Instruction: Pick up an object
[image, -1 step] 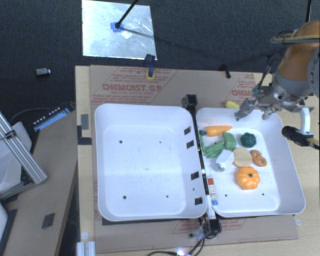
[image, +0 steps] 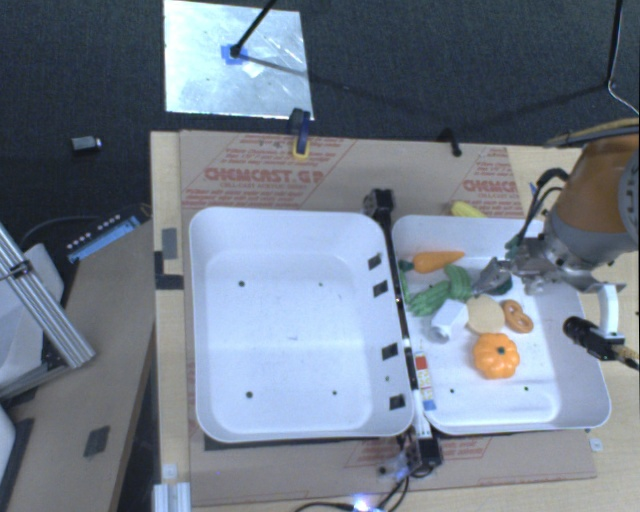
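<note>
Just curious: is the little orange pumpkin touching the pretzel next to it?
Apart. The camera view shows a strip of white bin floor between the pumpkin and the pretzel.

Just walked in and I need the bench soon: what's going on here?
A grey and orange robot arm reaches in over the right bin, its gripper low among toy foods there: a carrot, green leafy pieces, a pale round piece, a pretzel and a small pumpkin. Nothing looks lifted yet. The left bin sits alongside.
</note>
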